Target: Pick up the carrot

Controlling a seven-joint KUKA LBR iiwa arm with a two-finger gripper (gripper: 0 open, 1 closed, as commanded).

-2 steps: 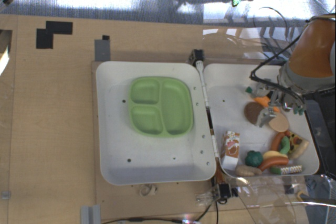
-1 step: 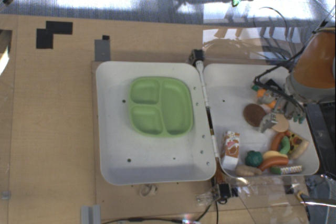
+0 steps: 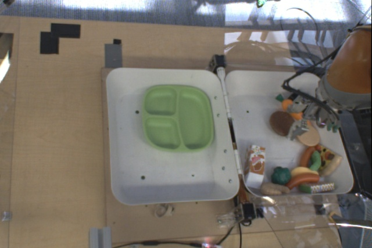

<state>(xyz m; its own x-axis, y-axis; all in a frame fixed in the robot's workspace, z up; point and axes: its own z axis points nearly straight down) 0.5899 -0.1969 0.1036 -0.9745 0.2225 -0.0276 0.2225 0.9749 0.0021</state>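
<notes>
The carrot lies just left of the jaws; their state is unclear.

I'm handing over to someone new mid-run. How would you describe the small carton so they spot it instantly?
Start at the right-hand white bin, the one holding the toy food. Look at its near left part, just beside the divider between the bins. The small carton stands there apart from the food pile: boxy, white with red-orange print, while its neighbours are rounded.
</notes>
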